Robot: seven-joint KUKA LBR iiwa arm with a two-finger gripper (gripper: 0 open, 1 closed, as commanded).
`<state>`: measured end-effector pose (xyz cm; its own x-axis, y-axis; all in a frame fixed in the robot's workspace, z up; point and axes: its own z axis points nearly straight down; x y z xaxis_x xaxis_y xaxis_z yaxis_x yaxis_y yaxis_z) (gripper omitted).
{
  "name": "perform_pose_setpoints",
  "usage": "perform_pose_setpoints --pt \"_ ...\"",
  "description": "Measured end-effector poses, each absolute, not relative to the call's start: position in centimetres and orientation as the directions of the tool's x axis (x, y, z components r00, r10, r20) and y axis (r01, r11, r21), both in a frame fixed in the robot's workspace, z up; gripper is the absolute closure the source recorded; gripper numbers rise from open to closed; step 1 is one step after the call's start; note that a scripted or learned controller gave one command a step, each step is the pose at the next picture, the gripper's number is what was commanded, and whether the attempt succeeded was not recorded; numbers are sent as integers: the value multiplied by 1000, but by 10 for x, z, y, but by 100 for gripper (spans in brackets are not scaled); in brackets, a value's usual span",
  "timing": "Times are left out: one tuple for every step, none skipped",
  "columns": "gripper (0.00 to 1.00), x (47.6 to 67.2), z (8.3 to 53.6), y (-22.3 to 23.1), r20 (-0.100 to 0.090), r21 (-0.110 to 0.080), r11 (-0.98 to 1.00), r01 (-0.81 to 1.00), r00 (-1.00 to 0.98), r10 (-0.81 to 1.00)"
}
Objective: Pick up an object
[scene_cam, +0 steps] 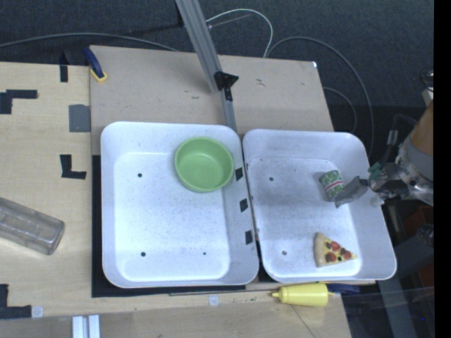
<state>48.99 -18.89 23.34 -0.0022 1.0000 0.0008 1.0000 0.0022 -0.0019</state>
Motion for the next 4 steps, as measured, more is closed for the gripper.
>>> perform_pose_setpoints --pt "0 490 233 -189 1 -2 2 1000 -2 1000" --pt "0 496 173 -192 2 -7 1 1000 -1 1000" --pt "0 486 113 -186 3 -9 1 1000 -1 1000" --pt "0 486 89 -186 -2 0 1 1000 -1 1000"
